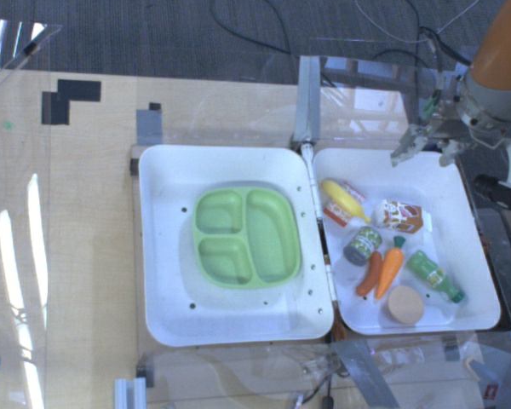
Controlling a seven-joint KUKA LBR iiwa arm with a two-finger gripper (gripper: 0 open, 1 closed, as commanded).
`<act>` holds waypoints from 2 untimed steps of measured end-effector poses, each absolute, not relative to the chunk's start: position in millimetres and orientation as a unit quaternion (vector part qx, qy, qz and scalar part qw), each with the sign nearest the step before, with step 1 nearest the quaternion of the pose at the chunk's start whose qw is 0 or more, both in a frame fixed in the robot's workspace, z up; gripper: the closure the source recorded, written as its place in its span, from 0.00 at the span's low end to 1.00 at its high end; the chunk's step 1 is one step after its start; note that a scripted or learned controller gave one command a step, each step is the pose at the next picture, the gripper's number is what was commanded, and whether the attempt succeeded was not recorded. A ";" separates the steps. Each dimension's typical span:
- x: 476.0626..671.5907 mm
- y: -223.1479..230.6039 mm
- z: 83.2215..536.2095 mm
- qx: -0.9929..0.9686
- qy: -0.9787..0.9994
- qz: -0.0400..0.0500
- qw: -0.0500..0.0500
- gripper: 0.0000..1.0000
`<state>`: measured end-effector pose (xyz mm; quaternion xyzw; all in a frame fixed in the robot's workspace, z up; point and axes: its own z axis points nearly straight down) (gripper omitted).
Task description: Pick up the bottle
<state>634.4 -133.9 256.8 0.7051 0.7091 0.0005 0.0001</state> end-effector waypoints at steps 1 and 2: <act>579.0 -183.1 187.9 0.665 0.747 0.000 0.001 0.00; 554.0 -204.9 105.7 0.626 0.780 0.005 0.011 0.00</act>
